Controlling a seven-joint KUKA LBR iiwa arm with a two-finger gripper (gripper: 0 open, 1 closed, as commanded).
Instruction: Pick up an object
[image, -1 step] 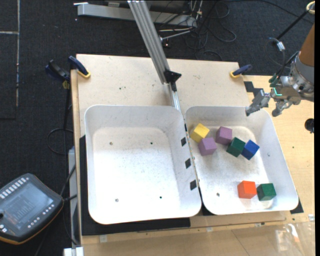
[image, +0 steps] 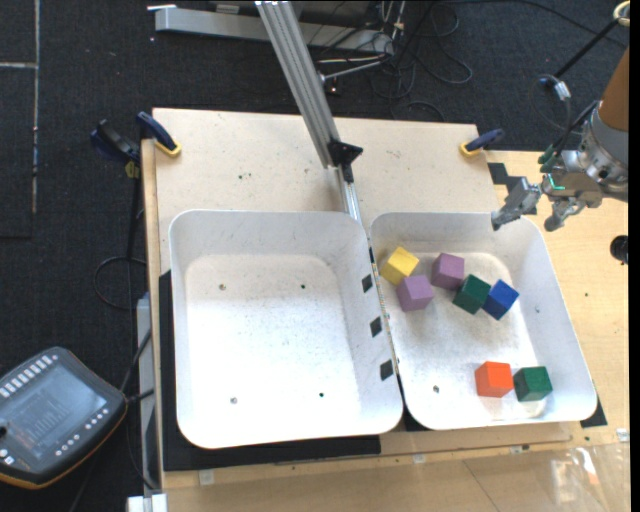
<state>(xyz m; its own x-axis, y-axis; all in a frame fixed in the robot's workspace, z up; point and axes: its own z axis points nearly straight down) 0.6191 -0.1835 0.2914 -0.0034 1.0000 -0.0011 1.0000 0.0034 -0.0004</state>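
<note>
We see pale speckled worktop (image: 260, 160) carrying two shallow white bins side by side: left bin (image: 190, 300), right bin (image: 560, 330), rims touching at middle. Yellow-tipped clamps grip worktop's far corners: left clamp (image: 158, 135), right clamp (image: 480, 142). Slanted metal post (image: 305, 85) meets worktop near bins' junction.

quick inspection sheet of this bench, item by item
surface: pale board bearing a left bin and a right bin, side by side
job's things: in the right bin, yellow block, two purple blocks, dark green block, blue block, orange block, green block
clutter: nothing seen
grippers: gripper above the right bin's far right corner, holding nothing
cables: black cables on the floor beyond the board
surroundings: clamps, metal post, handheld controller at lower left
</note>
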